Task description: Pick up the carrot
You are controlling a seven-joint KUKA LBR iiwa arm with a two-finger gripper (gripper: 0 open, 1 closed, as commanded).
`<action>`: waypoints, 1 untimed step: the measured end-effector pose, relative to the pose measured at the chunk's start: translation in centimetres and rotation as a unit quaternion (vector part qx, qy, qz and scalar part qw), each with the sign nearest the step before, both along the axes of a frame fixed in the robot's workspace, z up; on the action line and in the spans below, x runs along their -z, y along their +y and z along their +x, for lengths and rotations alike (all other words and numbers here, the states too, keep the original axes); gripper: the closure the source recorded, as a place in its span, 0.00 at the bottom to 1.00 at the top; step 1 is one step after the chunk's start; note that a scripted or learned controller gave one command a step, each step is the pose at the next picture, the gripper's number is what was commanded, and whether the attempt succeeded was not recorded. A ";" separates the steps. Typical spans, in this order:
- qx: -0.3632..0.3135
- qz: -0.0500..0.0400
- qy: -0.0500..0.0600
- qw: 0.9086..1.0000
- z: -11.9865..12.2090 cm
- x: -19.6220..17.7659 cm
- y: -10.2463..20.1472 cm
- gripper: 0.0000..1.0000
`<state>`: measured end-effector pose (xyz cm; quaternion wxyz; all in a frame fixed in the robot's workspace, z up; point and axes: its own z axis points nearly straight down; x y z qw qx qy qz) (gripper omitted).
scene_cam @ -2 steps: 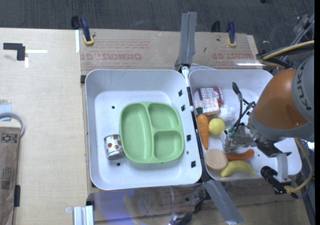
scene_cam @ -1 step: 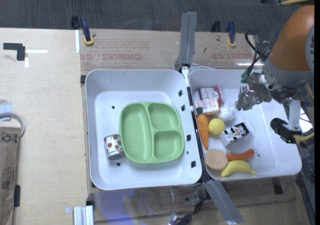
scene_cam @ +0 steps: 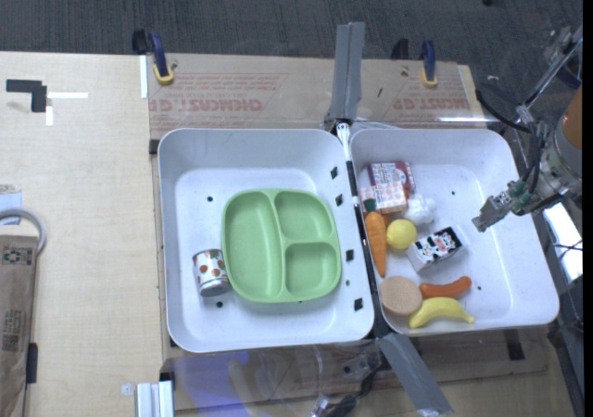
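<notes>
The long orange carrot with a green top (scene_cam: 375, 239) lies in the right white bin (scene_cam: 500, 309), along its left wall, touching a round yellow lemon (scene_cam: 401, 234). The grey two-finger gripper (scene_cam: 491, 212) hovers over the bin's right side, well apart from the carrot (whether it is wide or narrow, I cannot tell).

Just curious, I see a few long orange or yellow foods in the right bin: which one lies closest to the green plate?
The carrot, lying lengthwise along the bin's left wall, next to the lemon. The sausage and banana lie farther right, near the front.
</notes>
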<state>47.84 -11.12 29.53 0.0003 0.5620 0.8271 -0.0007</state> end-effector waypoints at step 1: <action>0.019 0.000 0.000 1.000 0.4 -8.1 -10.9 1.00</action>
